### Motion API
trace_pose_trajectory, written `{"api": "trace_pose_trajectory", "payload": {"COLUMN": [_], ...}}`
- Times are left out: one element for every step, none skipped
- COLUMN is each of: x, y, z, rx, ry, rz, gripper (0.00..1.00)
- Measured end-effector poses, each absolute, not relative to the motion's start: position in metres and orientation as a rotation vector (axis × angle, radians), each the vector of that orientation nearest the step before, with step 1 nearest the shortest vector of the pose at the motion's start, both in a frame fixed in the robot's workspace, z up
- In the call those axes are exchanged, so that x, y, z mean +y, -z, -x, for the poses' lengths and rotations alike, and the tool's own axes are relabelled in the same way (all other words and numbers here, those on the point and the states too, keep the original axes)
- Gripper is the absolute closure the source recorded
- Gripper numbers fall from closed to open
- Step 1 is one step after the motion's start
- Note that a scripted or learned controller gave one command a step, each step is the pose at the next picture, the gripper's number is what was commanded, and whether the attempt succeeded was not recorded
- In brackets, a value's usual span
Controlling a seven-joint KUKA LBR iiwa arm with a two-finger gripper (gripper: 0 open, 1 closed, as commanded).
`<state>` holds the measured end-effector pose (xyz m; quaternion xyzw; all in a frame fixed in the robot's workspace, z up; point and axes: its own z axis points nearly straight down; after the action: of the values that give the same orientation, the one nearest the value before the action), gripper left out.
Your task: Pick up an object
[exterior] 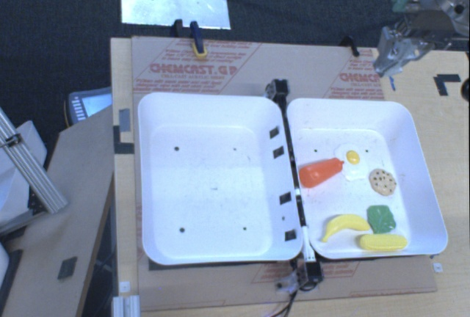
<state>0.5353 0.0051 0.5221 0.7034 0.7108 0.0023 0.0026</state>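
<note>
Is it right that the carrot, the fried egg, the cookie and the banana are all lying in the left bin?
Not quite. The camera view shows the carrot, the fried egg, the cookie and the banana all lying in the right bin, not the left bin. The rest is right: all four lie together in one bin.

The robot's gripper [396, 51], seen above the far right corner of the right bin [422, 154], is a pale grey metal assembly with a glossy, silvery finish. A small teal-green fitting sits on its left side, and a touch of blue shows at its lower tip. Thin dark cables run upward from it. Behind, toward the picture's top right corner, a rounded grey housing meets a darker block.
</note>
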Motion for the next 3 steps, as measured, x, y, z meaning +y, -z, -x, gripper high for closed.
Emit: {"api": "trace_pose_trajectory", "payload": {"x": [0.092, 0.147, 0.144], "y": [-0.473, -0.538, -0.547], "z": [-0.515, -0.517, -0.517], "rx": [2.234, 2.229, 2.23], "ry": [0.001, -0.012, -0.008], "rz": [-2.211, -2.209, -2.21], "gripper": [1.0, 1.0, 1.0]}}
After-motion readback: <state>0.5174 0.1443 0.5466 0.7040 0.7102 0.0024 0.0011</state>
